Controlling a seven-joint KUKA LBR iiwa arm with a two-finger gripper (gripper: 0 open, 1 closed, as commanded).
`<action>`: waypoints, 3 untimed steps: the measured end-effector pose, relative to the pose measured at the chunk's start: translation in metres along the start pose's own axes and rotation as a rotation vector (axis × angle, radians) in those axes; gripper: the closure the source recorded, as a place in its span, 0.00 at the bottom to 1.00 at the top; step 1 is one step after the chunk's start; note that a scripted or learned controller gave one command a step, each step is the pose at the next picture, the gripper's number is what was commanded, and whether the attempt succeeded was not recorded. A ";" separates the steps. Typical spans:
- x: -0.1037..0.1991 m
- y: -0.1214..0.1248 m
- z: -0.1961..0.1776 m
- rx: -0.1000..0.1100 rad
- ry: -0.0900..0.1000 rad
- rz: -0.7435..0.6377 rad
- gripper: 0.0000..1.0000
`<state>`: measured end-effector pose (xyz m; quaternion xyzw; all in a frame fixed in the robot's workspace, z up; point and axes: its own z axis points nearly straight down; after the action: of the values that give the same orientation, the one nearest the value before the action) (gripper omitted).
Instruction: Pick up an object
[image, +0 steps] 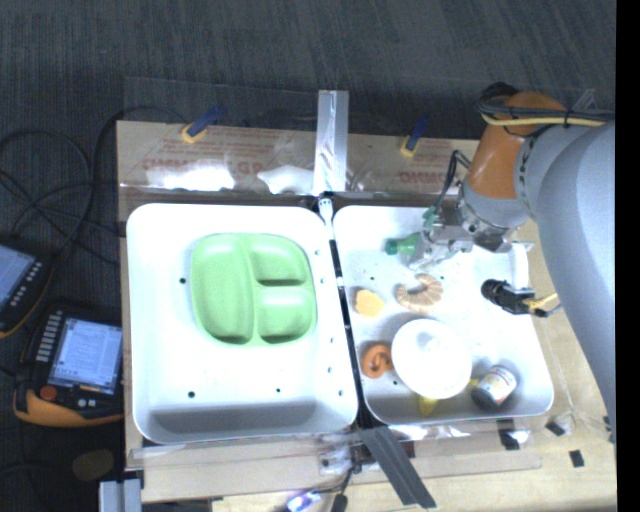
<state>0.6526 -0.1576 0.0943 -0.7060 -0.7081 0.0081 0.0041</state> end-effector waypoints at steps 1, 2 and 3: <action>0.000 0.000 0.000 -0.001 -0.001 0.000 0.00; 0.023 -0.044 0.006 -0.028 -0.001 -0.071 0.00; 0.023 -0.043 -0.001 -0.026 0.001 -0.072 1.00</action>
<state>0.6091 -0.1346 0.0958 -0.6800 -0.7332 -0.0018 -0.0045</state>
